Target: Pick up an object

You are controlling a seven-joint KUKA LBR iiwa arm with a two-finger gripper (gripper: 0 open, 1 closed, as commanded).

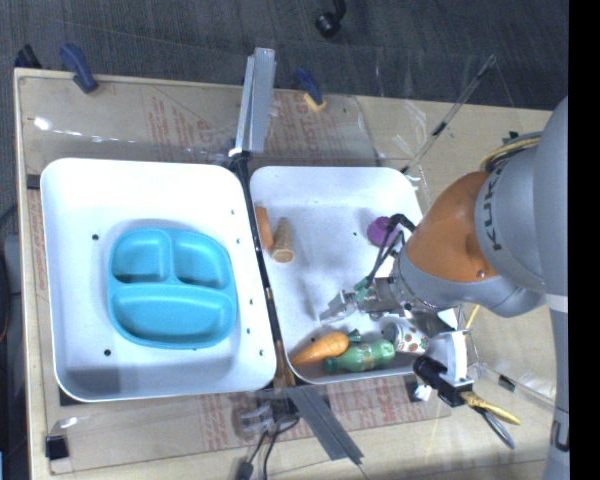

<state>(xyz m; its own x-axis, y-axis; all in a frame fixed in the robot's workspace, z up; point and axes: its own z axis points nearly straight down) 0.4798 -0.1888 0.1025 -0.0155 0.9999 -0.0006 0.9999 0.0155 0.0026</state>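
From above, "KU" reads on the grey arm (525, 218). Its gripper (345, 303) hangs low in the right bin (320, 183), fingers spread and holding nothing, just above a carrot (320, 347) and green bottle (365, 356). The left bin (70, 268) holds a blue divided tray (172, 286).

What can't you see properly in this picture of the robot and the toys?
- The claw: too small and blurred in the camera view to tell how its tips stand.
- The purple thing: partly behind the arm's cables, so its shape is unclear.
- The small patterned item beside the green bottle: tucked under the arm, too small to name.
- The right bin: its right side is covered by the arm.
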